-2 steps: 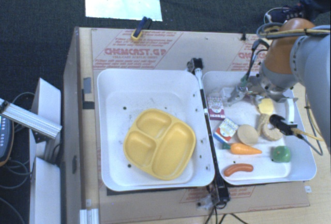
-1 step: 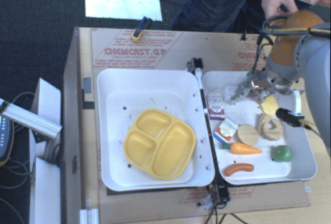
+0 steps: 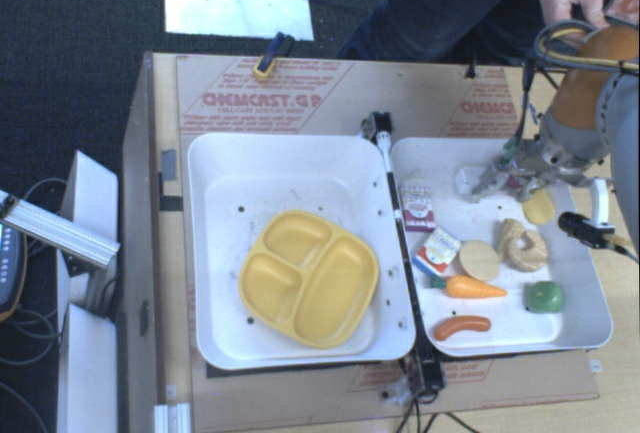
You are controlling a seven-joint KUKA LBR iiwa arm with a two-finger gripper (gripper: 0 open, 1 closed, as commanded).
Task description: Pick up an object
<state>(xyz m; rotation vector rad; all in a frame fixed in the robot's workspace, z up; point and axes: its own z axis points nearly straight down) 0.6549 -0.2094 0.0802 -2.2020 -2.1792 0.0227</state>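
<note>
A brown cardboard-covered bench [image 3: 300, 86] fills mid-frame, bearing two shallow white plastic bins, left [image 3: 215, 171] and right [image 3: 590, 316], side by side.

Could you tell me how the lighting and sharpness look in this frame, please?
Camera view: even, soft light, with faint shadows under the yellow tray and the carrot; the white bins are bright and nearly washed out; the gripper is small and slightly blurred, its shape hard to read; the dark floor at top left loses detail.

Two white bins [image 3: 215, 221], one yellow tray [image 3: 309, 278], perhaps eight toy foods [image 3: 476, 289].
</note>
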